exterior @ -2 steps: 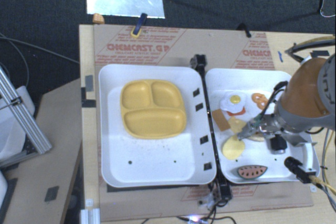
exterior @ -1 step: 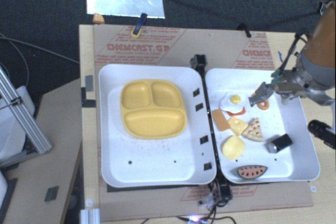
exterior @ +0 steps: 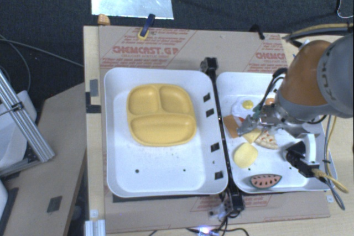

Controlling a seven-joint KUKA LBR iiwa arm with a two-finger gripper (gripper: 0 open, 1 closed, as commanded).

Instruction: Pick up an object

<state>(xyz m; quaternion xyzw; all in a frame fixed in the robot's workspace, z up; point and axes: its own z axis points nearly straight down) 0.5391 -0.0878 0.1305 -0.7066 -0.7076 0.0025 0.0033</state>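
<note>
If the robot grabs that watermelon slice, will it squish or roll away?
Probably neither. The watermelon slice looks like a moulded toy, so likely stiff and light. It lies flat on the right bin floor, so it should slide rather than roll. Being thin and low, it may be hard for the gripper to get fingers around.
</note>
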